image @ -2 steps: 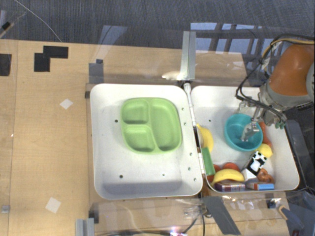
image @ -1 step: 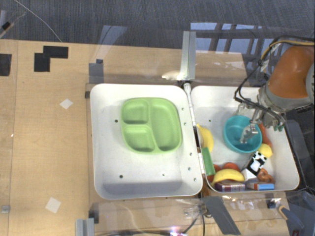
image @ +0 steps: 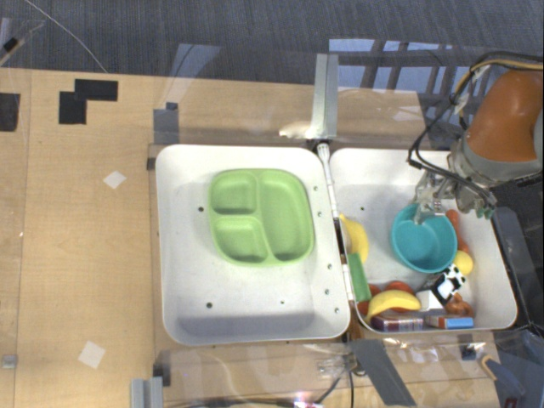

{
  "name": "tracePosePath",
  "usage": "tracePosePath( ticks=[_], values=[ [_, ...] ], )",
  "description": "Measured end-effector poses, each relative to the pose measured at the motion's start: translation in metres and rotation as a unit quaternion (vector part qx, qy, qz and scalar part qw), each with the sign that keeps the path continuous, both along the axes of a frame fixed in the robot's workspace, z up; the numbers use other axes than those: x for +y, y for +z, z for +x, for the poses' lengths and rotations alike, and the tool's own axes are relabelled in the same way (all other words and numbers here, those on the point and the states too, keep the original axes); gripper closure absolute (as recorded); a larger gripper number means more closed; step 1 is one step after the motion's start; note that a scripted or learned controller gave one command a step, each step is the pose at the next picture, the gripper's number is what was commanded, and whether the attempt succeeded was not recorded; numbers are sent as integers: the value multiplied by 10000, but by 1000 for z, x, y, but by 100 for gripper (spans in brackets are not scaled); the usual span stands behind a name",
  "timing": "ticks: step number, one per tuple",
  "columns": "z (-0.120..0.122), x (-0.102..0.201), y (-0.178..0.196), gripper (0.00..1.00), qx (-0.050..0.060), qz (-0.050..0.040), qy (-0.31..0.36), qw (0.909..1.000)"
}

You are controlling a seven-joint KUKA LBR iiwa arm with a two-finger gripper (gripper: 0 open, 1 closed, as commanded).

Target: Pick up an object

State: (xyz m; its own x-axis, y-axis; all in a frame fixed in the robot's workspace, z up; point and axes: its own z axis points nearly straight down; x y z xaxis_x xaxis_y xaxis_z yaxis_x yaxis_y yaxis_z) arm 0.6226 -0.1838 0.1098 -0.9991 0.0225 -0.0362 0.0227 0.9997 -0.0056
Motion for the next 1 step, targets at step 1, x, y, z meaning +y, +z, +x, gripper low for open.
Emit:
tracePosePath(
  ticks=[1],
  values=[
    [-1, 0, -3, 0, 17, 5, 2, 10000]
  ],
)
